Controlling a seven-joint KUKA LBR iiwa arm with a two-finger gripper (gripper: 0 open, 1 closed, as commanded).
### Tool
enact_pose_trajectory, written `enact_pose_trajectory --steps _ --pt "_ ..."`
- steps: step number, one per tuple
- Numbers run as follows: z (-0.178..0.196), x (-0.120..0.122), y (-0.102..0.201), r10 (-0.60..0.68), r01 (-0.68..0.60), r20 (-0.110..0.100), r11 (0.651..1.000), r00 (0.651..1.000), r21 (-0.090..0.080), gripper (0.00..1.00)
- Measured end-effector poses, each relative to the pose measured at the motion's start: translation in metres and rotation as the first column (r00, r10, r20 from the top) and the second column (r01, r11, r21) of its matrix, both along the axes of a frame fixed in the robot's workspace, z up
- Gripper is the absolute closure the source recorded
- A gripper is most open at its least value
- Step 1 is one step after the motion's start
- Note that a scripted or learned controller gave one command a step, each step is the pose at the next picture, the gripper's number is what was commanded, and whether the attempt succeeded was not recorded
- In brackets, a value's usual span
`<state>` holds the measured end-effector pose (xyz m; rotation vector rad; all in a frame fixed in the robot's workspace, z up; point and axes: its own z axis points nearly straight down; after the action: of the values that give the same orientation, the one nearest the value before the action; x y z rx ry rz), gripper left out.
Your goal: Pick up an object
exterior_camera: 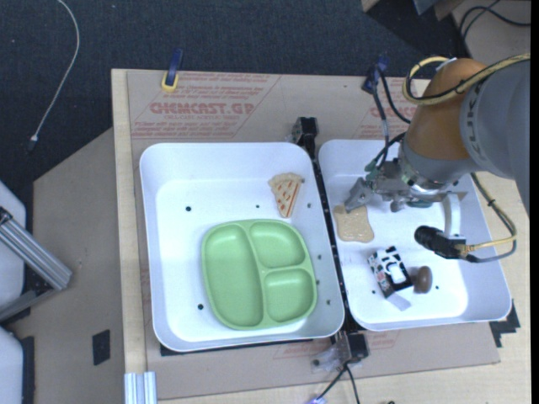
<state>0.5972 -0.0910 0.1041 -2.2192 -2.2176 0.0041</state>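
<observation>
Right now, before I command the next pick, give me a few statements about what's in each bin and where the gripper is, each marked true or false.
1. The green divided plate lies in the left bin. True.
2. The sandwich wedge rests on the plate. False: it lies on the bin floor beside the plate.
3. The gripper is over the right bin. True.
4. The tan flat piece lies in the left bin. False: it lies in the right bin.
5. The black-and-white object lies in the right bin. True.
</observation>
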Motion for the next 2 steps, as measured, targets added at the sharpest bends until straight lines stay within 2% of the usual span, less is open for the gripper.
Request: enact_pose_trajectory --steps 1,2 --pt "-0.016 0.002 0.0 0.0 0.0 0.005 1.0 1.0 0.001 0.0" --pt "-0.004 0.004 0.001 0.0 0.0 0.013 1.0 1.0 0.002 1.0"
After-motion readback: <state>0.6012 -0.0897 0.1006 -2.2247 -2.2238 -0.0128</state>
